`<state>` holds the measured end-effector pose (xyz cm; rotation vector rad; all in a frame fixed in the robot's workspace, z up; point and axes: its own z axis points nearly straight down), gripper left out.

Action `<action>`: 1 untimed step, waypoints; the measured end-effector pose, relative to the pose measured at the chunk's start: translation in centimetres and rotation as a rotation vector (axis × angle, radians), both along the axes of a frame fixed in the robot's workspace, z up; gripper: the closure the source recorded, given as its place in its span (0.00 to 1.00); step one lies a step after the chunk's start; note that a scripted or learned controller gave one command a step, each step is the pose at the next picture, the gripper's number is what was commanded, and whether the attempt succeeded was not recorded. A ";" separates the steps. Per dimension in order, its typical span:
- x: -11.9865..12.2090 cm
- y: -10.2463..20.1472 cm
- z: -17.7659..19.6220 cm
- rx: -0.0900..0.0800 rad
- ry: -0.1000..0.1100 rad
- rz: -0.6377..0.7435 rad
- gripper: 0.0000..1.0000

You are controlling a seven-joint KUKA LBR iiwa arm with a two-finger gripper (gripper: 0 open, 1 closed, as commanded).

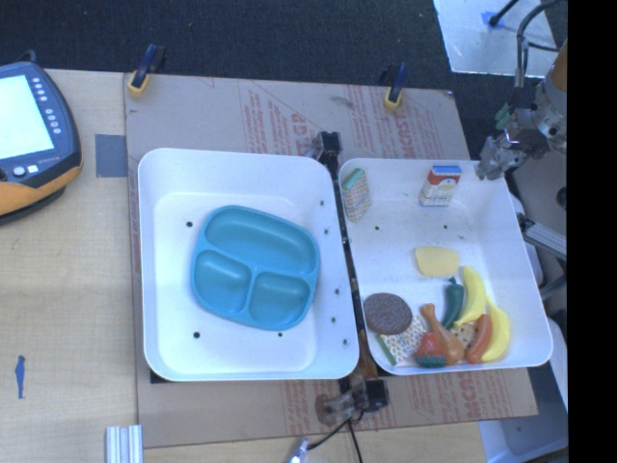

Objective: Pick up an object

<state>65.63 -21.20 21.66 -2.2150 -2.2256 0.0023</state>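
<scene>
The right bin point(501, 222) holds several toy foods. A small carton with a red top point(440, 185) stands near its back edge, and a green and tan box point(356, 193) stands by its left wall. A yellow slice point(437, 260) lies mid-bin. Along the front lie a brown round cookie point(388, 313), a green pepper point(453, 301), a drumstick point(437, 330), a sausage point(479, 338) and a banana point(485, 313), crowded together. My gripper point(492, 159) hangs at the bin's back right corner, right of the carton and apart from it.
The left bin point(164, 258) bears a blue divided plate point(255, 267). A teach pendant point(29, 128) lies at the far left of the bench. Two clamps point(143, 70) point(393, 87) grip the board's back edge. A cable fitting point(352, 398) sits at the front between the bins.
</scene>
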 end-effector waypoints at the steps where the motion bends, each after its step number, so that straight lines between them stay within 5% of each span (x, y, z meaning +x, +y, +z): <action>1: 0.0 0.0 0.0 0.000 0.000 0.000 0.00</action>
